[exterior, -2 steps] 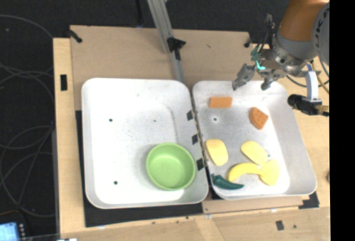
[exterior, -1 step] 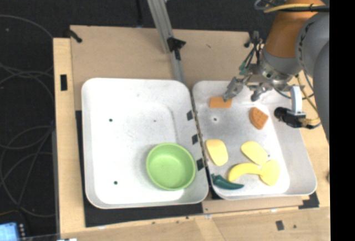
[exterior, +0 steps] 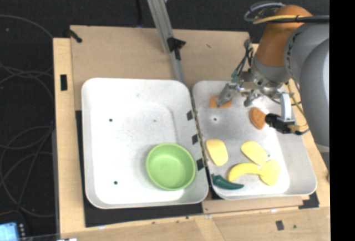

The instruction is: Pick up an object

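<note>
The arm (exterior: 288, 49) reaches in from the right and hangs over the far end of the right bin (exterior: 294, 179). Its jaws (exterior: 237, 96) stand spread, one finger (exterior: 224, 95) angled toward the bin's far left corner and the other (exterior: 249, 98) nearer the middle, with nothing between them. A small orange piece (exterior: 213, 102) lies just beside the tip of the left finger, near the bin's far left wall; whether they touch cannot be told. A second orange lump (exterior: 258, 118) sits a little nearer the camera, beside a black fitting on the wrist.

Toward the near end of the right bin lie four yellow things: an oval slice (exterior: 217, 152) by the left wall, another slice (exterior: 254, 152) to its right, a banana (exterior: 244, 171) curving below them, and a pale yellow piece (exterior: 270, 173) touching the banana's right end. A dark green pepper (exterior: 226, 181) lies at the near left corner, just beside the banana.

The left bin (exterior: 111, 101) holds a green bowl (exterior: 171, 165), upright, near its near right corner.

Both bins rest side by side on the tabletop (exterior: 111, 49), with a grey pole (exterior: 161, 18) slanting up behind them.
</note>
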Motion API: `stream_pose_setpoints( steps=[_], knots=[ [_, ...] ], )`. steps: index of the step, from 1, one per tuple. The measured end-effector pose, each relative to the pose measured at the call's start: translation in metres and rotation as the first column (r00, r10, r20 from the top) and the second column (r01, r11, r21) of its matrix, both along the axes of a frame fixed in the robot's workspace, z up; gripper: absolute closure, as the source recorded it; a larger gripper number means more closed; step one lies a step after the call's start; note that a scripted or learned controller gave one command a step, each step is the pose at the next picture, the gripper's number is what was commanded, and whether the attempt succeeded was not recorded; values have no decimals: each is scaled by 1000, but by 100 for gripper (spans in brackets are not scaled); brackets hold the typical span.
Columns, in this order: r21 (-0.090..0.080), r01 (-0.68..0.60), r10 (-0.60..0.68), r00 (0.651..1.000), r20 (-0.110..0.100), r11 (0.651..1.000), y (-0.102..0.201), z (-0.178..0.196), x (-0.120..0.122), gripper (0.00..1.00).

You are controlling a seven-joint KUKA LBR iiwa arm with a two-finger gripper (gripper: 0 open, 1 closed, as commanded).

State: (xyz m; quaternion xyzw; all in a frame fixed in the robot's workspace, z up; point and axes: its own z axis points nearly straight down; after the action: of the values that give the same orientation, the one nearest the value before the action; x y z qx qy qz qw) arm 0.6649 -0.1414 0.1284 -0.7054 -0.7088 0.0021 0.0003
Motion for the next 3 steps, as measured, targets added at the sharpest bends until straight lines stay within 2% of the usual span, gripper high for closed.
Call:
stream_pose_setpoints(
  steps=[1,2,3],
  knots=[
    [0,1,-1,1000,3,1000,-1,-27,0,0],
    [-2,0,0,1000,7,1000,-2,-15,1,100],
    [2,1,-1,1000,11,1000,0,39,13,100]
  ],
)
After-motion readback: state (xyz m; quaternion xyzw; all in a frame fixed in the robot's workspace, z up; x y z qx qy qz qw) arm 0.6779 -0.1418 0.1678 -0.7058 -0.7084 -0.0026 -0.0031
